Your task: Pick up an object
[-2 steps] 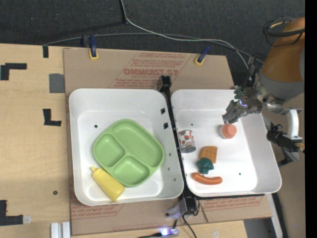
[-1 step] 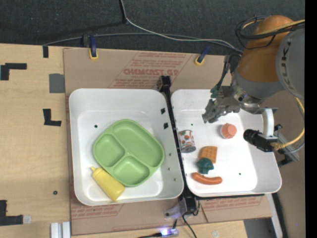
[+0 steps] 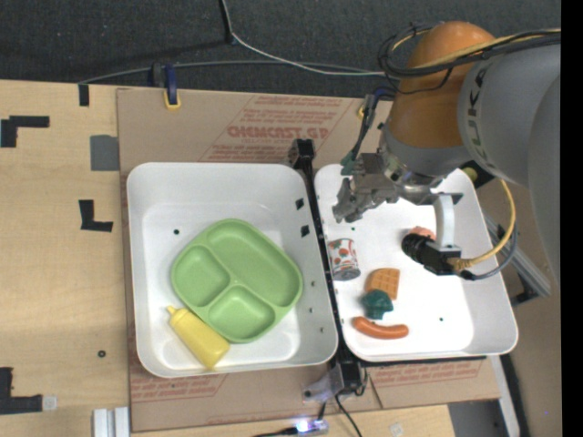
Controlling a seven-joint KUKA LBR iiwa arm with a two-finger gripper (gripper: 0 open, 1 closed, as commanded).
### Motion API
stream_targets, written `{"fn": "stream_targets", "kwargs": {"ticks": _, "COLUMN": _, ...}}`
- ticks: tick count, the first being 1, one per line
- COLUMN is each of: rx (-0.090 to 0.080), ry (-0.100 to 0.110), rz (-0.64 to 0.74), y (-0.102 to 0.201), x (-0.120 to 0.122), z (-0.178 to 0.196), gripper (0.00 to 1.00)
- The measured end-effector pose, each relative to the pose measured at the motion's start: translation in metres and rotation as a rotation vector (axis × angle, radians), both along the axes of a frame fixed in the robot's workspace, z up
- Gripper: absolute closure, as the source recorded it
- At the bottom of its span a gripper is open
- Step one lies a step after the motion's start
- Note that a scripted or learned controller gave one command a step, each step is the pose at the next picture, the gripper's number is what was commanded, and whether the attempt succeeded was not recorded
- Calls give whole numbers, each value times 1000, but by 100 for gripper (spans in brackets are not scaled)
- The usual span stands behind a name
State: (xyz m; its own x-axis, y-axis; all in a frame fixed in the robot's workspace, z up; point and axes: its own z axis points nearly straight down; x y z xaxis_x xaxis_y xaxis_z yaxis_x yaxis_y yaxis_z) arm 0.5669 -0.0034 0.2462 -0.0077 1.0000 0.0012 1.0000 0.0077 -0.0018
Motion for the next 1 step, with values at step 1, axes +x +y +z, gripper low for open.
{"fn": "stream_targets", "kwargs": {"ticks": 1, "rx": -1, "ry": 1, "rz": -1, "y": 55, "x": 11, "z": -16, "gripper": 100}}
